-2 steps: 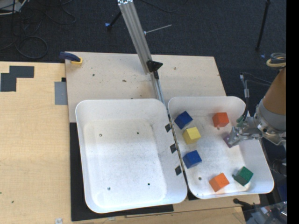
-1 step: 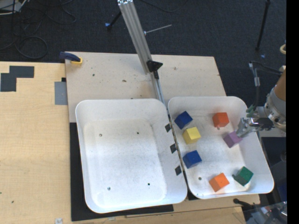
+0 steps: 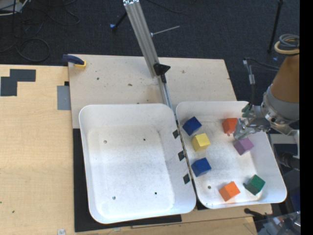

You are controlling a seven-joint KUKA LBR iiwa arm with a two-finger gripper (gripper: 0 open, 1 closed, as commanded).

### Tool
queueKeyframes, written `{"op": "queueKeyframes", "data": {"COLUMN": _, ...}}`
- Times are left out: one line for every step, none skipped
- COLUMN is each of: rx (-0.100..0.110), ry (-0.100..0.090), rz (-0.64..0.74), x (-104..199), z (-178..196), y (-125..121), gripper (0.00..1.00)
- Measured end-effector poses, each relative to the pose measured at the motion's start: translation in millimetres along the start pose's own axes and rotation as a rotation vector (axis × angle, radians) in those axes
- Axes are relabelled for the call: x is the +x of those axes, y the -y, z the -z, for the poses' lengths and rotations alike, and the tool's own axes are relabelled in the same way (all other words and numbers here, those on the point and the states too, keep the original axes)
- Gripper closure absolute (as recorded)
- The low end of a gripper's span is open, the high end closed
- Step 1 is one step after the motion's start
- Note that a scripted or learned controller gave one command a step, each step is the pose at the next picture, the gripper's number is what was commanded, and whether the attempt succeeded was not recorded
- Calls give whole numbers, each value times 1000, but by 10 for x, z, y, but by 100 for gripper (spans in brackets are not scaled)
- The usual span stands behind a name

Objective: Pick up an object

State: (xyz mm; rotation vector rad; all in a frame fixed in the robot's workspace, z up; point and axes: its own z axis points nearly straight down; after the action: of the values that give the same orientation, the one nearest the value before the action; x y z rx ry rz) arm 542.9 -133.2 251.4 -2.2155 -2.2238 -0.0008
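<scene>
**Gripper low over the purple and red blocks in the right bin**

The purple block [image 3: 243, 145] lies tilted in the right bin [image 3: 274, 196], toward its right wall, and the gripper [image 3: 243, 130] sits just above and to the far side of it. Whether the tool is spread or pressed together cannot be told at this size, and no block can be seen between its tips. Just to the far left of the purple block, the red block [image 3: 229, 126] lies near the bin's far wall, right beside the gripper.

Further left in the same bin, three blocks run in a line from far to near along the left wall: a blue block [image 3: 191, 125], a yellow block [image 3: 200, 141] just beside it, and a second blue block [image 3: 201, 166] a little apart. Near the bin's near rim lie an orange block [image 3: 229, 190] and, to its right, a green block [image 3: 255, 184], close together. The middle of the bin floor between these groups is bare white.

The left bin [image 3: 93, 126] shares a raised divide with the right one, marked by small black clips [image 3: 181, 155]. A slanted aluminium post [image 3: 143, 33] rises from the bench's far side, above the divide.

The arm [image 3: 286, 89] enters from the right, its orange band over the bin's right rim and the wrist angled down and left.
</scene>
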Motion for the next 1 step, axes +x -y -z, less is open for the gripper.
{"op": "queueKeyframes", "data": {"rx": 0, "ry": 0, "rz": 2, "x": 595, "z": 10, "y": -179, "gripper": 100}}
